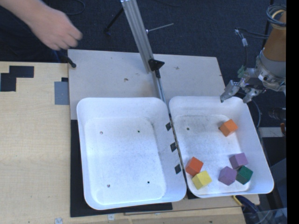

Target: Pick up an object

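Observation:
The right bin [219, 111] holds several small blocks: an orange one [228, 127] near its far right side, another orange one [194, 165], a yellow one [202, 179], two purple ones [238, 160] [227, 175] and a green one [244, 174] along its near edge. My gripper [239, 91] hangs over the bin's far right corner, above and behind the orange block, with its two fingers spread open and nothing between them.
The left bin [88, 113] lies beside the right one. A slanted aluminium post [140, 34] rises behind the bins. A person's hand [56, 29] reaches in at the top left. Cables [243, 36] trail near my arm.

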{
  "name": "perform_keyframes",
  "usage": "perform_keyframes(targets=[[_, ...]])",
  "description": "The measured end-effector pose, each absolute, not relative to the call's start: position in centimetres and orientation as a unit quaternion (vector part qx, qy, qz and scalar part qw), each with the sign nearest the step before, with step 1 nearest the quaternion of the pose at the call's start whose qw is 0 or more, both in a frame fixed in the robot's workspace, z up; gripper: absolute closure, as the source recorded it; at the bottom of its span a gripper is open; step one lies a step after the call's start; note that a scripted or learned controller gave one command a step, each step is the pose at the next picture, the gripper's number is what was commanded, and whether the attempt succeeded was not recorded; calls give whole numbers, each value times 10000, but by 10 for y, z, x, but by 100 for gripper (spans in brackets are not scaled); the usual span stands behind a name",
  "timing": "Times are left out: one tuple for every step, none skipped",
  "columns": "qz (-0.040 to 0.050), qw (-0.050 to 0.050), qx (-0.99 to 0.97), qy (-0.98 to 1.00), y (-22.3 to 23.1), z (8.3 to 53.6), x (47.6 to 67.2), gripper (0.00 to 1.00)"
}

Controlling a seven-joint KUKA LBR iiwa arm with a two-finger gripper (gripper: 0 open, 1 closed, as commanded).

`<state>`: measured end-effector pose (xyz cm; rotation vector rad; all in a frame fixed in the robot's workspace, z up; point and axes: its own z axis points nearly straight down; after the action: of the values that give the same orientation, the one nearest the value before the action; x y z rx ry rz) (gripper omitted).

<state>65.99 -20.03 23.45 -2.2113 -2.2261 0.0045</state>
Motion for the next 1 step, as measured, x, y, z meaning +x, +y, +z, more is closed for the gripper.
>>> perform_keyframes(targets=[[-7,-17,-7066,-7077,-209,273,654,0]])
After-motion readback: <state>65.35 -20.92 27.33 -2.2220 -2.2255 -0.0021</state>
